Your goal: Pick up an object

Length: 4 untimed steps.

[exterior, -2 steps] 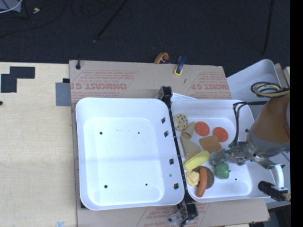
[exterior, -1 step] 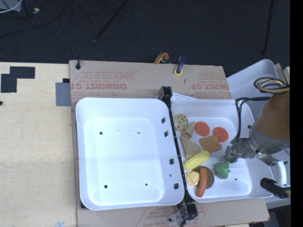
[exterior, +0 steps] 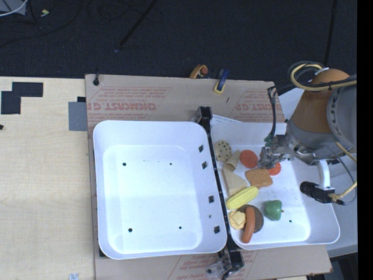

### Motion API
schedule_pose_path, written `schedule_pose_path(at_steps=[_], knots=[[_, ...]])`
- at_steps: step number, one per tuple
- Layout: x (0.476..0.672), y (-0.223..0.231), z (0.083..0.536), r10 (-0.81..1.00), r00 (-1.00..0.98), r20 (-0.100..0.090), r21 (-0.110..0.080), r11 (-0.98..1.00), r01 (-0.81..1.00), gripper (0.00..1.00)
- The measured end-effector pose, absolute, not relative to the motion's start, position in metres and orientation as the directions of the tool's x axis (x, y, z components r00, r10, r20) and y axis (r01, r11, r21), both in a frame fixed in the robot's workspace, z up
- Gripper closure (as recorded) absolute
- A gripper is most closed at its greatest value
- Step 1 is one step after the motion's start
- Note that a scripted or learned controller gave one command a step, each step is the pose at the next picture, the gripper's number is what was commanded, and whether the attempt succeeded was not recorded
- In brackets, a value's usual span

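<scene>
The right bin [exterior: 315, 229] holds a pile of toy food. A yellow corn cob [exterior: 242, 197] lies across a pale wedge [exterior: 232, 181]. A green pepper [exterior: 273, 209] sits near the middle, and a sausage [exterior: 249, 224] lies at the front beside a yellow piece [exterior: 237, 219]. Further back are a speckled cookie [exterior: 221, 150], a red round piece [exterior: 249, 158] and an orange bread-like piece [exterior: 259, 178]. My gripper [exterior: 269, 159] hangs low over the orange piece and a small red piece [exterior: 275, 169], with the arm coming in from the right.
The left bin [exterior: 111, 156] stands beside the right one, a black divider clip [exterior: 205, 116] between their far corners. Both rest on a cardboard sheet [exterior: 145, 101]. Clamps sit at the cardboard's far edge. A black cable part [exterior: 317, 192] hangs from the arm over the right bin.
</scene>
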<state>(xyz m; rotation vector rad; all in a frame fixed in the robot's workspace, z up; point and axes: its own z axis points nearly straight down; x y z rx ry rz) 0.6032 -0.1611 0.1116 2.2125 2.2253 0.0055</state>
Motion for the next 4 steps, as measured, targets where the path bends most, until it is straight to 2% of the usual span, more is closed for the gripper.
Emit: schedule_pose_path(at_steps=[1,2,3,4], knots=[[0.556,-0.21,0.087,1.0,0.003,0.001,-0.005,-0.003,1.0,1.0],[0.614,-0.135,0.088,1.0,-0.008,0.003,0.002,0.008,1.0,1.0],[0.645,-0.138,0.088,1.0,-0.002,0.001,0.0,0.002,1.0,1.0],[0.643,-0.128,0.087,1.0,-0.002,0.001,-0.003,0.002,1.0,1.0]])
